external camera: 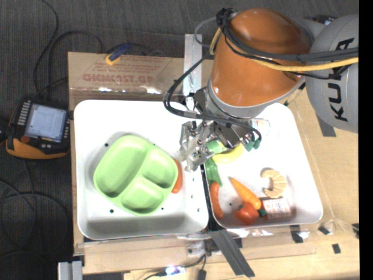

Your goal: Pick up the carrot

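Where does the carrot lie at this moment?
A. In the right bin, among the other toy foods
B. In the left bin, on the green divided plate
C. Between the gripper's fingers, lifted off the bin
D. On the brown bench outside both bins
A: the carrot lies on the floor of the right bin, beside a small bottle and apart from the gripper.

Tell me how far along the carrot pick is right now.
Nothing looks done yet: the carrot lies in the right bin, beside the red pepper and a small bottle. In hand: the gripper sits over the divide between the bins, up and left of the carrot. Left: move across, descend, grasp and lift.
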`<state>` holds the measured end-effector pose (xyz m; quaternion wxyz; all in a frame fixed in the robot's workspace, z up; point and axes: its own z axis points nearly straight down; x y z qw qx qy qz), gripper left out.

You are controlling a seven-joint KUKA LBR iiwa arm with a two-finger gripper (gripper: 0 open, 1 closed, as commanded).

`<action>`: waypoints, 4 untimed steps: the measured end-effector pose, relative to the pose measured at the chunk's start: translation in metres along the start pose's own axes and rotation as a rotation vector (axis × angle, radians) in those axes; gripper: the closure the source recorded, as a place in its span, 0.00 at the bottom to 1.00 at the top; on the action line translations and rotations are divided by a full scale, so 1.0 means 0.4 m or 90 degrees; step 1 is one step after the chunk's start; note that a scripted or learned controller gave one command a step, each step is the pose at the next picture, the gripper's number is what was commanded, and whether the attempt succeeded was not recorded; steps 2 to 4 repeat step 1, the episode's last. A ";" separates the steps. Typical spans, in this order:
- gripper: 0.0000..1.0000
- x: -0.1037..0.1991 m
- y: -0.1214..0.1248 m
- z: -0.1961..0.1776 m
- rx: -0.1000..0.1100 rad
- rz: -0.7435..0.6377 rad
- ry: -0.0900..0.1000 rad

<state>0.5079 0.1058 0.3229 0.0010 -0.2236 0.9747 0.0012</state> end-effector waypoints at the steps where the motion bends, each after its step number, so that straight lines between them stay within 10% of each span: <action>1: 1.00 -0.056 0.161 0.231 -0.001 -0.200 0.001; 4: 1.00 -0.056 0.161 0.231 -0.001 -0.200 0.001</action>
